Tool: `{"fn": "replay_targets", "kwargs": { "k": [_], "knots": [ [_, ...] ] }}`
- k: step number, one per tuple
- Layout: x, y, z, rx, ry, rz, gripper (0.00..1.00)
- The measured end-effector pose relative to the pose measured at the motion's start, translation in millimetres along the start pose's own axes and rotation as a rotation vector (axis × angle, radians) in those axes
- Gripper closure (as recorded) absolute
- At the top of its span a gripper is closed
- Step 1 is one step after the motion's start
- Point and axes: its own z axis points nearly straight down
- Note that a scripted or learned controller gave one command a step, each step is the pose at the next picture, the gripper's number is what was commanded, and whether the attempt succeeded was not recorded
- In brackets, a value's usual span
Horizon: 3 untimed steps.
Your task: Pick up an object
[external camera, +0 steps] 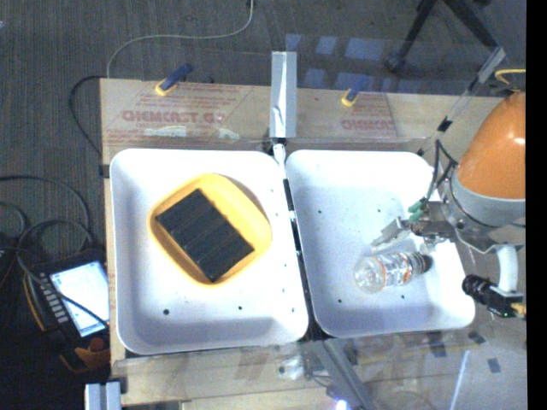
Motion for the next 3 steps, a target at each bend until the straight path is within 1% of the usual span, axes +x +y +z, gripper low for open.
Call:
{"fn": "replay_targets", "kwargs": {
  "k": [1, 2, 3],
  "knots": [
    [-32.4, 3.0, 89.0, -0.002, 0.001, 0.008, 0.00],
    [19.9, -4.5, 118.0, -0.023, -0.009, -0.056, 0.00],
    [19.9, 16.4, 107.2, -0.001, 0.000, -0.035, 0.00]
  ]
}}
